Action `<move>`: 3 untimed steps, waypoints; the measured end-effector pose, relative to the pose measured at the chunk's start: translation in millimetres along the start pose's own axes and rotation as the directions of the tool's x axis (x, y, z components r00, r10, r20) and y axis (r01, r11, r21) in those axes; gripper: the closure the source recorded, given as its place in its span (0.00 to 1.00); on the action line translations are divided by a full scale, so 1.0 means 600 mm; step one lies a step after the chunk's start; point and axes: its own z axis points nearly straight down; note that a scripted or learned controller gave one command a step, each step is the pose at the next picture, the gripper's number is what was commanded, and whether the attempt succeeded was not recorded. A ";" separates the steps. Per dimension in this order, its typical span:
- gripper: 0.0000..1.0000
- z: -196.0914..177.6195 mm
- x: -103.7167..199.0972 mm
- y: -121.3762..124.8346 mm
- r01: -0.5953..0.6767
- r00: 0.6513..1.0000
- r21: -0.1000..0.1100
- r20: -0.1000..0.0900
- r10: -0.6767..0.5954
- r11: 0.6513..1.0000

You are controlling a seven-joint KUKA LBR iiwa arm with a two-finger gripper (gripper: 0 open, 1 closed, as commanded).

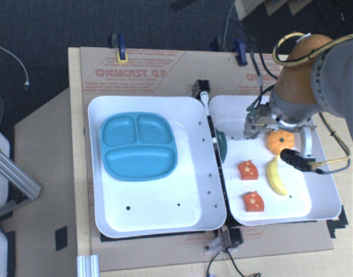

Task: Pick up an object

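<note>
My hand [267, 126], its grip state impossible to tell, hovers beside the round orange plastic fruit [280, 141]; light, rigid, slippery, I judge, best pinched across its widest middle.

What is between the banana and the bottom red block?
Nothing. In the camera view, just bare white bin floor lies between the banana and the lower red block.

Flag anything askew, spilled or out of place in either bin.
One oddity: a green thing sits wedged against the right bin's left wall, partly hidden. The tray, banana, orange and red blocks lie normally.
</note>
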 end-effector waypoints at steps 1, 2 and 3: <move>1.00 -0.075 0.000 0.014 0.000 1.000 0.013 -0.004 0.000 1.000; 1.00 -0.162 0.000 0.019 0.000 1.000 0.011 -0.003 0.000 1.000; 1.00 -0.150 0.090 0.027 0.005 1.000 0.020 -0.008 -0.004 1.000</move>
